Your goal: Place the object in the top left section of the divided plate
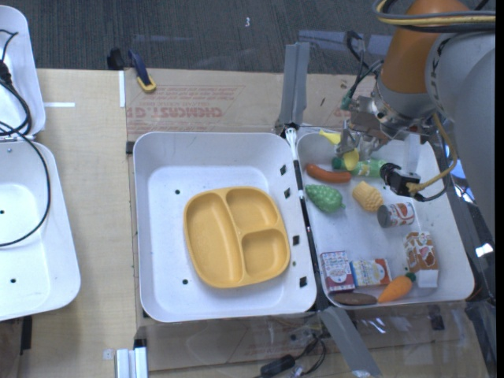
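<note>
Many small toys crowd the right bin [449, 211], and this is my first worry. Nearest, at its 6 o'clock edge, lie a carrot [395, 288] and two little boxes [352, 272]. A can [396, 214] rests a bit further, toward 3 o'clock. The divided plate [236, 236] sits bare in the middle of the left bin [157, 211], well apart from me, about 8 o'clock from where I hang. Past the can lie a yellow corn piece [367, 196], a green leafy piece [325, 198] and a red sausage [327, 173], all close together. Farthest, near the bin's 12 o'clock, my gripper [358, 144] hangs just over a yellow-green piece [352, 162], which I judge to be the object for the task. Whether my jaws are wide, narrow or closed on it I cannot tell, because my wrist covers them. The sausage lies just beside this piece, so I could pinch both, or push one away and lift nothing. A weak hold could also drop it on the wall between the bins. Last, the plate's sections are small and lie turned, so I could release it into the wrong one.
</note>
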### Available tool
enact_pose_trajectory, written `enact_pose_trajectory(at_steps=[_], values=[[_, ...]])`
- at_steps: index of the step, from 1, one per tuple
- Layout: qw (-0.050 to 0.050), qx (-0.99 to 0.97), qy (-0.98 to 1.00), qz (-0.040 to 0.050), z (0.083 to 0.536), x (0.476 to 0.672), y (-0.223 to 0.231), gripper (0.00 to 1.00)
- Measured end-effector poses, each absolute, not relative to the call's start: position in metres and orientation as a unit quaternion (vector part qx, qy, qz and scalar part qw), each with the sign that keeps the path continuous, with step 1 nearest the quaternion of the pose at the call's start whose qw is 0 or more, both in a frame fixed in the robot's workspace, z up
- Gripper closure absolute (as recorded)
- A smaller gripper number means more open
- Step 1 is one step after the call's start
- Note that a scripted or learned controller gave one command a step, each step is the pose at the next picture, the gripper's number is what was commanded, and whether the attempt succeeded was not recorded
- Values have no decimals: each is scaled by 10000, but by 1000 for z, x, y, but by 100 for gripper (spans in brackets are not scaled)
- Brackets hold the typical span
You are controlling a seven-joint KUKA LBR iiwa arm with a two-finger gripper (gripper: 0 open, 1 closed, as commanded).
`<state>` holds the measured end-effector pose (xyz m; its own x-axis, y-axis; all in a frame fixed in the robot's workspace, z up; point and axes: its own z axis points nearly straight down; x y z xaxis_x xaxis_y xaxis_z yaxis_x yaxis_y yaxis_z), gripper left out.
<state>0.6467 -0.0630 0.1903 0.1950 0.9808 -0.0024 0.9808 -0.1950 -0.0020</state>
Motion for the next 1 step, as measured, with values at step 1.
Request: enact_pose_trajectory(at_steps=[1], values=[[10,-7920,-6105,20,211,578,-11,100]])
